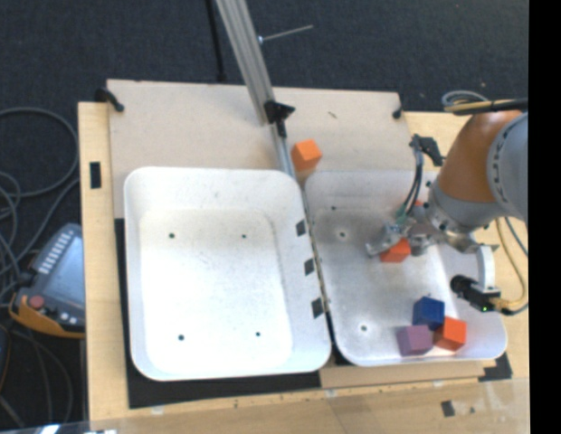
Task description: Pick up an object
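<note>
While hovering low over the right bin, hand sits right at an orange block, touching or nearly so; whether clenched, released or grasping, cannot tell from this slant. Best to centre over that block, settle squarely down with one side of it to each finger, close firmly, then lift straight up and slowly. Worth checking the block rises too before moving off. Other choices lie near the bin's front corner: blue block, purple block and a second orange block, crowded together, so harder to take cleanly. Another orange cube rests on the table behind the bins.
</note>
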Available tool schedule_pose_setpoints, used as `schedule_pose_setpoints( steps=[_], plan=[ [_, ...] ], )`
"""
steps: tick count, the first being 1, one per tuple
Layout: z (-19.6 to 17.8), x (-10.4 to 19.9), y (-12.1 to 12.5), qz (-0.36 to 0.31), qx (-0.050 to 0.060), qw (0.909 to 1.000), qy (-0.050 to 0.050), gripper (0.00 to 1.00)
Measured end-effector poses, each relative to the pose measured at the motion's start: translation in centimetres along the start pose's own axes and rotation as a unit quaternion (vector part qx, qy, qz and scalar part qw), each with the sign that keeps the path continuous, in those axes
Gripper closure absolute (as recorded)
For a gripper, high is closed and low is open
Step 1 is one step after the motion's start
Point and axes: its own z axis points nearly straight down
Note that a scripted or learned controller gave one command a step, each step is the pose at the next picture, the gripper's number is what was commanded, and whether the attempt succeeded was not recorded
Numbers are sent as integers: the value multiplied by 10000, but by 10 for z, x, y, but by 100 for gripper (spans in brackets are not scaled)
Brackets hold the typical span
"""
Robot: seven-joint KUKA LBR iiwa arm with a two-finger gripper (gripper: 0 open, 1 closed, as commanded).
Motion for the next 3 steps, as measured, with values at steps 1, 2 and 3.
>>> schedule_pose_setpoints(
  steps=[1,2,3],
  plan=[
    [-15,-1,2,24,-45,10000,1,100],
    [-87,63,-12,-43,-58,10000,11,100],
    [-188,159,-48,-55,-64,10000,12,100]
  ],
)
